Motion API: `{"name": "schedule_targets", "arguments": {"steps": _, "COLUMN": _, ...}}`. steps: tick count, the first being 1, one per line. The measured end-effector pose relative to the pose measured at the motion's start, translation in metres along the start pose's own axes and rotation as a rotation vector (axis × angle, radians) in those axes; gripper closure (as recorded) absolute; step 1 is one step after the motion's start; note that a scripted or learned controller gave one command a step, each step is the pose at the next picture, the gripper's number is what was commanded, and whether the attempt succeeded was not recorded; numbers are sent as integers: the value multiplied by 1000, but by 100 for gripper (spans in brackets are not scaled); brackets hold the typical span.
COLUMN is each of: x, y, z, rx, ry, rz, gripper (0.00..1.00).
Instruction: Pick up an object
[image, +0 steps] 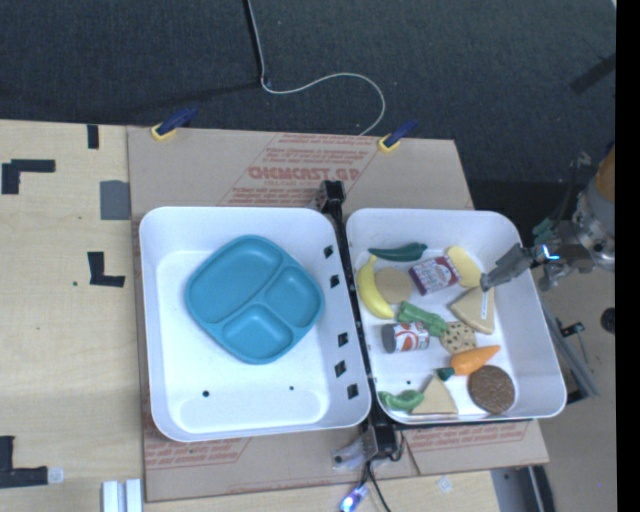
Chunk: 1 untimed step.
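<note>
Pincer (497, 272) poised at the right bin's (535, 400) right edge, its finger state impossible to tell, nothing visibly gripped. Nearest candidate, a cheese wedge (474, 310), lies just nearward and left of it; a lemon (462, 264) sits immediately left.

You see the arm (598, 215) cut off at the frame's right edge, beyond the right bin (540, 330). The gripper (500, 272) over that bin's right rim is blurred, its finger spacing unreadable.
</note>
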<state>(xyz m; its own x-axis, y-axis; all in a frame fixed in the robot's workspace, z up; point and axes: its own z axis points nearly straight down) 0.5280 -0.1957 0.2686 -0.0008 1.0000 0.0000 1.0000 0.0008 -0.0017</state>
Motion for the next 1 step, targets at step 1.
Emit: {"name": "schedule_targets", "arguments": {"steps": 1, "x": 1, "y": 0, "z": -10, "rx": 0, "ry": 0, "rz": -1, "gripper": 100}}
